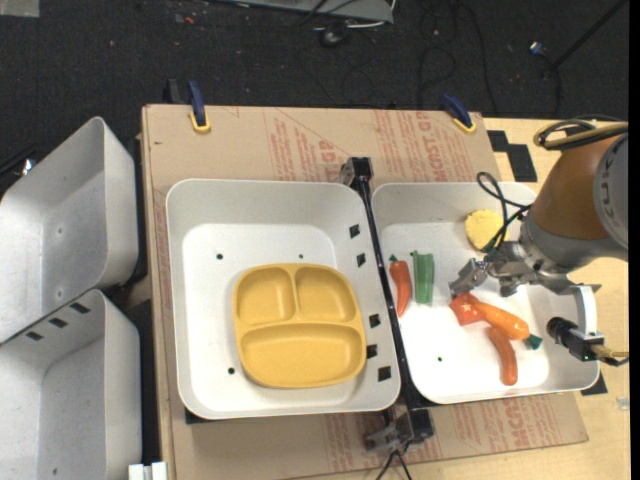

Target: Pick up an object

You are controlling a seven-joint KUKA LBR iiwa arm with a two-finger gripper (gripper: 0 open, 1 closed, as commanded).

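Carrot [497,319], orange with a red star-shaped end, lies in the right bin [440,368], just below the pincer [478,273]. The pincer hangs low over that bin, at the end of the grey arm [580,208] with its orange band; whether its fingers are open or closed cannot be told. A second orange piece [505,356] lies just beside the carrot. A yellow lump [484,229] sits near the bin's far edge. A red pepper [401,285] and a green piece [424,276] lie side by side near the bin's left wall. The left bin [200,218] holds a yellow divided plate [298,324]. Both bins rest on the counter [300,133].
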